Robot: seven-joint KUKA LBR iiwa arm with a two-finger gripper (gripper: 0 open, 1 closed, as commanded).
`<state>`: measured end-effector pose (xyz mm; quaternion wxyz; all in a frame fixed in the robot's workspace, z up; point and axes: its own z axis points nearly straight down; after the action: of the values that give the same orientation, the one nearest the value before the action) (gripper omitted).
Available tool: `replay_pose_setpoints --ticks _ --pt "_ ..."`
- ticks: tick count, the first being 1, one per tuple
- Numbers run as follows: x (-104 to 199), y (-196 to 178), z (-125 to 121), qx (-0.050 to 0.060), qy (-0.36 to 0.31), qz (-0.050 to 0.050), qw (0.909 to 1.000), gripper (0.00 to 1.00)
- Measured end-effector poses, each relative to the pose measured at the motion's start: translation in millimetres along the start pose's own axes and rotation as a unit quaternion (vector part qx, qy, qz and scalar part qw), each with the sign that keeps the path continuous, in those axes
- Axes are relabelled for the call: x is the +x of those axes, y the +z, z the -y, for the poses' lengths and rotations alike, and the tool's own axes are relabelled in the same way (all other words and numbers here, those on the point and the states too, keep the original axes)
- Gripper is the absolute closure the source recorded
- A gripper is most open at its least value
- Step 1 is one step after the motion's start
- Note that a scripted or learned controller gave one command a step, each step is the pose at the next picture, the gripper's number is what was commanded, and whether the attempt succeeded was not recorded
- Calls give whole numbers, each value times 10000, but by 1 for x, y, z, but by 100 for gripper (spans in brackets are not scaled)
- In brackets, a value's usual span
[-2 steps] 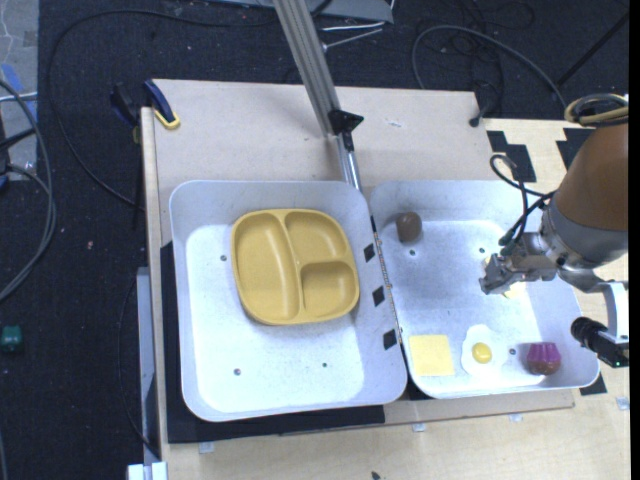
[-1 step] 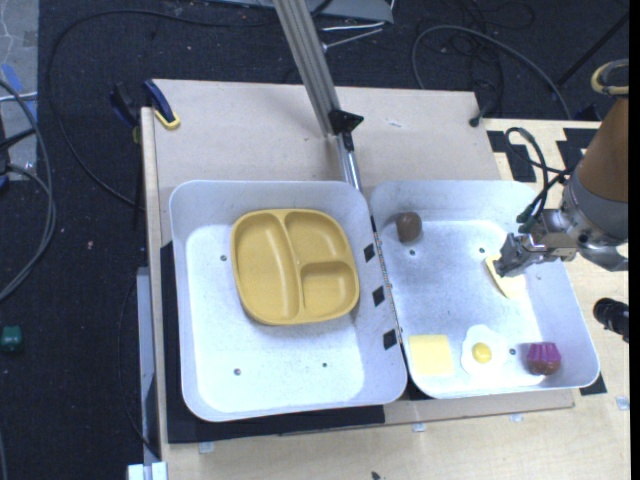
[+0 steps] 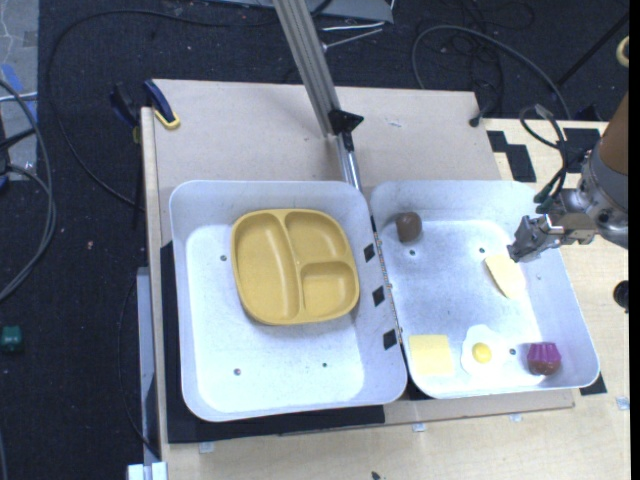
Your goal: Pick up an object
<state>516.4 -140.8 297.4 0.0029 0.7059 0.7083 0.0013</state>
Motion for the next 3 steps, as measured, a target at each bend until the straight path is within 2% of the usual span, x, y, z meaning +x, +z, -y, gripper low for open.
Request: replay_pose_setpoints --ticks 1,3 --pt "56 0 -9 21 -25 -15 10000 100" --pt "150 29 -24 40 -20 -15 10000 100"
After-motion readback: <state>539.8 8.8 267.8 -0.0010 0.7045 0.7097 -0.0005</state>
